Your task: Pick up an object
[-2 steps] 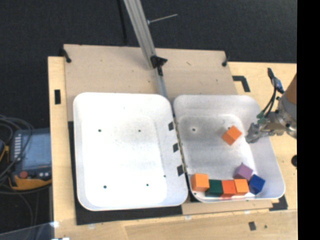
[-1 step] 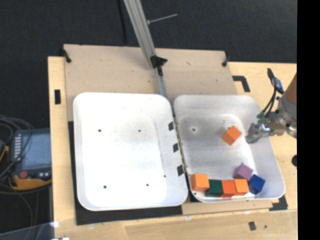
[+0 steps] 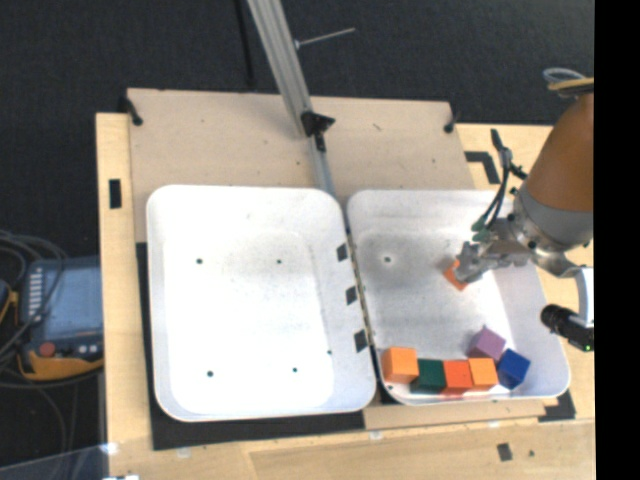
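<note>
I see the arm (image 3: 562,173) coming in from the right edge of the frame, its orange band up near the upper right and the grey wrist below it. The gripper (image 3: 468,265) sits over the right bin (image 3: 400,233), in the right-centre of the frame. An orange-red block (image 3: 455,277) shows right at its lower left tip, touching it, and it looks as if the claw is clenched on that block, though the fingers themselves are too small and blurred for me to make out one by one. The block sits over the bin's bare floor, well apart from the other pieces.

Along the lower wall of the right bin I count a row of blocks packed side by side: an orange block (image 3: 401,363) at the left end, a green block (image 3: 431,375) just beside it, another orange one (image 3: 458,374), a lighter orange one (image 3: 483,371), and a blue block (image 3: 513,367) at the right end. A purple block (image 3: 488,343) rests just above that row, touching or nearly touching the blue one.

The left bin (image 3: 245,298) fills the centre-left of the frame, beside the right bin. A grey metal rail (image 3: 285,63) slants down from the top centre toward the gap between the bins. At the left edge a handheld pendant (image 3: 65,313) with cables lies off the bench (image 3: 290,133).
</note>
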You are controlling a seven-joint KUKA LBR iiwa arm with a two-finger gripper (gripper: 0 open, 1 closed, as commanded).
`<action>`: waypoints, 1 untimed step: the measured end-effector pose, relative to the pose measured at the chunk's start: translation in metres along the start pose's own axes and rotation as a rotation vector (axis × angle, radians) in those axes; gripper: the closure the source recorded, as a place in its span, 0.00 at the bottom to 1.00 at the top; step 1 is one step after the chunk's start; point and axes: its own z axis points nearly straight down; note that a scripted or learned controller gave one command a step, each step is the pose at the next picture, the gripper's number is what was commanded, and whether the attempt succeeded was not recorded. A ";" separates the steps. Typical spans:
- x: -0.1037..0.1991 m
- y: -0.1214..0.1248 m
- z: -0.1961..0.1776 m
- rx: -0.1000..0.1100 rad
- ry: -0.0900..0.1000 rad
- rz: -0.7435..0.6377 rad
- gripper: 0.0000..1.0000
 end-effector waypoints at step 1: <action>0.054 0.013 0.007 0.002 0.001 0.000 1.00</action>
